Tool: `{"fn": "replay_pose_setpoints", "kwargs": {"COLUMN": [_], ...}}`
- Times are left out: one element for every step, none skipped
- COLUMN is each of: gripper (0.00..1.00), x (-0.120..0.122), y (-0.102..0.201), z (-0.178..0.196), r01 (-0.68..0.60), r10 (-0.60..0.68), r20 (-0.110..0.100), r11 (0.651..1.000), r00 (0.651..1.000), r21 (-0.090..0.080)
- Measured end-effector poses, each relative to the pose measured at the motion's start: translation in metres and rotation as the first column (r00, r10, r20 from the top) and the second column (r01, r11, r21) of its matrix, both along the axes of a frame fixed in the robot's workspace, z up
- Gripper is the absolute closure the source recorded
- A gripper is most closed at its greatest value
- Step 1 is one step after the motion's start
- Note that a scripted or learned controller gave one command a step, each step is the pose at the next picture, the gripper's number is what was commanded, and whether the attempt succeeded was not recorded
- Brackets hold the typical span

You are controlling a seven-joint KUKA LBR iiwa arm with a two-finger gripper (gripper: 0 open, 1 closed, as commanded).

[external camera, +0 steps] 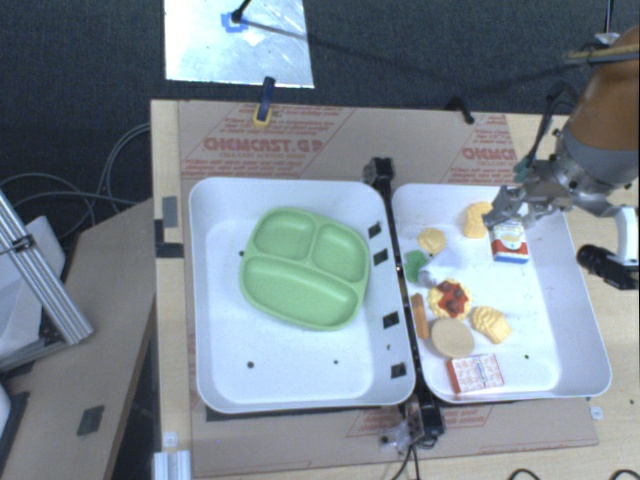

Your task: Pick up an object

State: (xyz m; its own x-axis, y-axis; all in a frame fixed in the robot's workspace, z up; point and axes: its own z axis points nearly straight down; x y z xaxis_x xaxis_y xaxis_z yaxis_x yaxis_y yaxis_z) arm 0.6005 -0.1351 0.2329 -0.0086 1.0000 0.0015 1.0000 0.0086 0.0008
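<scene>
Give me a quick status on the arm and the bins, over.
Gripper low over right bin, above the small carton; grasp not confirmed. Yellow piece crowds alongside. Green tray sits in left bin.

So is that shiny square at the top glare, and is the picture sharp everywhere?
In the camera view, the silvery sheet beyond the bench catches bright, patchy glare; the white bins are evenly lit, with soft shadows under the green plate; the small food toys in the right bin look slightly soft, and the arm at the right edge is blurred.
</scene>
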Motion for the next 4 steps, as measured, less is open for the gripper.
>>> {"fn": "replay_pose_setpoints", "kwargs": {"gripper": [1.0, 1.0, 1.0, 1.0], "x": [-0.014, -0.032, -0.045, -0.043], "y": [0.049, 0.108, 0.101, 0.114], "z": [-0.014, -0.011, -0.007, -0.016], "r01": [0.0, 0.0, 0.007, 0.004], "r10": [0.0, 0.0, -0.007, -0.004], "r20": [-0.002, -0.002, -0.002, -0.002], "r11": [1.0, 1.0, 1.0, 1.0], "r00": [1.0, 1.0, 1.0, 1.0], "r21": [0.001, 0.0, -0.001, -0.001]}}
